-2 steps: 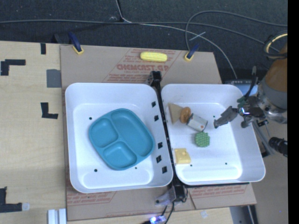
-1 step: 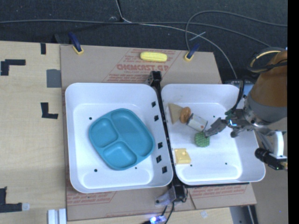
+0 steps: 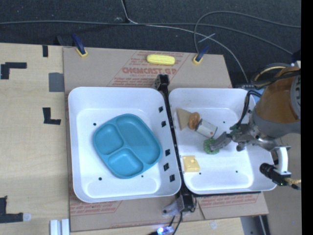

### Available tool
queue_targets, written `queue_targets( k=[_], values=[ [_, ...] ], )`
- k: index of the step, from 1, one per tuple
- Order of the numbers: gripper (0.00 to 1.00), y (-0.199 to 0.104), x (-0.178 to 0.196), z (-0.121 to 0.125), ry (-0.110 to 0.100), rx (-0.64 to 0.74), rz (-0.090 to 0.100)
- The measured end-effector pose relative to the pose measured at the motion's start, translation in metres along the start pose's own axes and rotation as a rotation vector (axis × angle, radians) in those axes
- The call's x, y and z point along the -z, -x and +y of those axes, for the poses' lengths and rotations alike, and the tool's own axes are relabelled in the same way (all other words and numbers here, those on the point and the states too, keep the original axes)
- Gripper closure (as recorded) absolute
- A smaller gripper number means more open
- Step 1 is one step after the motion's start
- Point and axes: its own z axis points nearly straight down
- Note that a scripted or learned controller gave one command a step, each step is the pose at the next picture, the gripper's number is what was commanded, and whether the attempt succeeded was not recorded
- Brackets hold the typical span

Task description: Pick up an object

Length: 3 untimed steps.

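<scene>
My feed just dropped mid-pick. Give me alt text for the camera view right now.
The gripper reaches in from the right, low in the right bin, its tip at a small green object. Near it lie a brown-and-white piece and a yellow block. The left bin holds a blue divided plate.

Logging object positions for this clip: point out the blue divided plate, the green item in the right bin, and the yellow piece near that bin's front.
blue divided plate [image 3: 126, 145]: camera view, centre ridge.
green item [image 3: 211, 147]: camera view, top surface.
yellow piece [image 3: 190, 163]: camera view, middle.
</scene>
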Motion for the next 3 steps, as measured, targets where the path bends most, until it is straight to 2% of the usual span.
queue_targets(
  k=[1, 2, 3],
  values=[
    [0.00, -0.001, -0.052, 0.001, 0.007, 0.001, -0.002],
    [1.00, 0.000, -0.039, 0.001, 0.009, 0.001, -0.003],
    [1.00, 0.010, 0.011, 0.003, 0.010, 0.000, -0.003]
  ],
)
